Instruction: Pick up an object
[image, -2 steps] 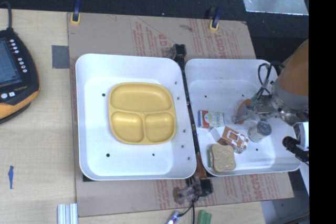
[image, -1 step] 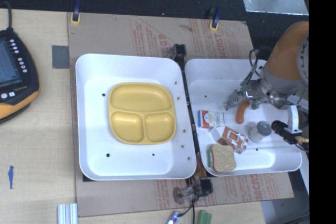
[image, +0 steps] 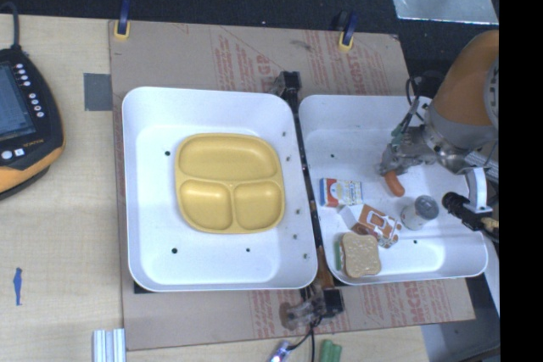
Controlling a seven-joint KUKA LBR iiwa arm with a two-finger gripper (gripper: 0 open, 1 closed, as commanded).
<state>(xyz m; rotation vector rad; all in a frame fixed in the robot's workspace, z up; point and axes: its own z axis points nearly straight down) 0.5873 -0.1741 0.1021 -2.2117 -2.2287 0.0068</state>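
Observation:
The right bin (image: 339, 119) holds several small objects. An orange sausage-like piece (image: 394, 183) lies near the bin's middle, right under my gripper (image: 397, 158). A grey round cap (image: 422, 208) sits to its lower right. A small white and red carton (image: 341, 192) lies left of centre, and a brown and white packet (image: 377, 222) is below it. A slice of toast (image: 360, 255) rests at the bin's front. My gripper hangs low over the bin, just above the orange piece; I see nothing held in it.
The left bin (image: 144, 182) holds a yellow divided plate (image: 229, 181). A teach pendant (image: 24, 127) lies on the bench at far left. Clamps (image: 346, 30) pin the cardboard at the back. The arm's orange band (image: 471, 89) fills the right side.

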